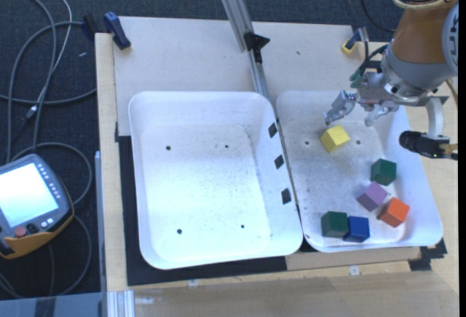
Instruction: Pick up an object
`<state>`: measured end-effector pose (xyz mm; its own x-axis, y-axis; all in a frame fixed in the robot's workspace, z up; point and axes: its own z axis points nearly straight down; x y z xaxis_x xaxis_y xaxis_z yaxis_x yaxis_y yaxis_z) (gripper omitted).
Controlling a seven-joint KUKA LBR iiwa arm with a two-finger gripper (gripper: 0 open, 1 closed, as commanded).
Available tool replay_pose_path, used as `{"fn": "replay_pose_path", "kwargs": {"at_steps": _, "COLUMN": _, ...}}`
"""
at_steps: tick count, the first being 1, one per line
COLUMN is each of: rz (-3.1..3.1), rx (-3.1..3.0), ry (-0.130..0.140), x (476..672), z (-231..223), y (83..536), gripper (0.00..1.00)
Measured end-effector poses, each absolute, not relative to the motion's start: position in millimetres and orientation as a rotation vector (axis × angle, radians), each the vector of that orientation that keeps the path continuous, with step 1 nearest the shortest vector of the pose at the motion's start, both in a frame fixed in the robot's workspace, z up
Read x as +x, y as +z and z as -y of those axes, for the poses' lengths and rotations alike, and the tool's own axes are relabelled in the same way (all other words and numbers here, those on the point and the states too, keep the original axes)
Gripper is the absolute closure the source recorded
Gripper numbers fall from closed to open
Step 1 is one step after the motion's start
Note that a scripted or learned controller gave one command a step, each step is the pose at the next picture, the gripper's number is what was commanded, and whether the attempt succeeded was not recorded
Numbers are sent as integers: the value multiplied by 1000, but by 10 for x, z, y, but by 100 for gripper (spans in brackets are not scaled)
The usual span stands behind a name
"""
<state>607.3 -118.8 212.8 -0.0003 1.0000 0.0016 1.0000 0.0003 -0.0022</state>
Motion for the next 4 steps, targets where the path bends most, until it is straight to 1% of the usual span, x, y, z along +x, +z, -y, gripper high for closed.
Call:
{"fn": "replay_pose_path", "kwargs": {"at_steps": 1, "rz": 2226, "rx": -2221, "ry": -2, "x": 6326, "z": 1051, "y": 1277, "gripper": 0}}
{"fn": "replay_pose_path", "kwargs": {"at_steps": 2, "rz": 2239, "rx": -2235, "ry": -26, "x": 6417, "z": 1477, "y": 1131, "gripper": 0}}
{"fn": "replay_pose_path", "kwargs": {"at_steps": 3, "rz": 2222, "rx": -2219, "ry": 1, "x": 6373, "z": 1522, "y": 1017, "gripper": 0}}
{"fn": "replay_pose_path", "kwargs": {"at_steps": 4, "rz": 2225, "rx": -2219, "ry": -1, "x": 6384, "z": 1526, "y": 1123, "gripper": 100}}
